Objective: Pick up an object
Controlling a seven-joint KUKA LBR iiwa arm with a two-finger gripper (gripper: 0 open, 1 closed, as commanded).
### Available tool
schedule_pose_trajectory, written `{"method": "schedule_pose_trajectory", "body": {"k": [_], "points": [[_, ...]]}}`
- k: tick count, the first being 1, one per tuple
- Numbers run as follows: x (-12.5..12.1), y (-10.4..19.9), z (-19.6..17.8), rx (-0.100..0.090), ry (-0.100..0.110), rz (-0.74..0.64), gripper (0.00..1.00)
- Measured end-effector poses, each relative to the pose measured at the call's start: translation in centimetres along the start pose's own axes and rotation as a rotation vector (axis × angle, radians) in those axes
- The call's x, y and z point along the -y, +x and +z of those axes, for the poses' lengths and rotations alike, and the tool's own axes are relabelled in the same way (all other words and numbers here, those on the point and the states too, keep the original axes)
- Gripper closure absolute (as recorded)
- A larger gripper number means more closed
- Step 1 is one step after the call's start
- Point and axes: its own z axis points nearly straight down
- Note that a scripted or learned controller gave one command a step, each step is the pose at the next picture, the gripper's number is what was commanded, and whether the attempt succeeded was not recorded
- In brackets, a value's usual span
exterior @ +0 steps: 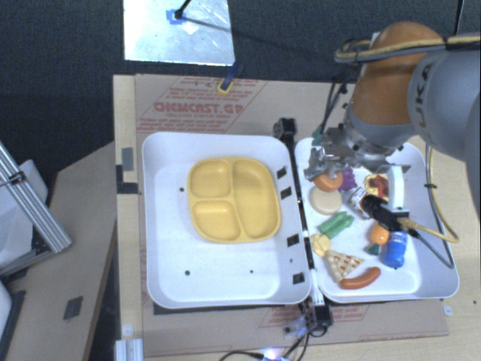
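Gripper [322, 162]: one, low over the far left part of the right bin [438, 280], borne by the grey arm [443, 96] entering from the right. Whether it is wide or narrow cannot be told; nothing is seen to be held in it.

Orange-red round toy [328, 181]: one, lying in the right bin just on the near side of the gripper, close under it. Whether the two touch cannot be told.

Other contents of the right bin, one of each:
- purple piece [348, 178], just right of the orange-red toy
- beige disc [326, 201], just near of it
- green piece [335, 223]
- small yellow piece [321, 244], at the left wall
- pizza slice [345, 264]
- sausage [360, 278], nearest of all
- orange ball [378, 235]
- blue piece [394, 250], beside the ball
- red and yellow piece [378, 184], its shape hard to make out
- white strip [397, 188], partly covered by the arm at its far end

Left bin [165, 277]: one yellow plate [231, 200] with three compartments is contained, lying flat near the middle.

Bins: two, white, side by side.
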Motion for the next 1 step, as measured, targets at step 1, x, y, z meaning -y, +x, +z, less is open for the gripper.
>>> {"method": "schedule_pose_trajectory", "body": {"k": [1], "points": [[1.11, 1.4, 0.25, 0.001, 0.0, 0.002, 1.0]]}}
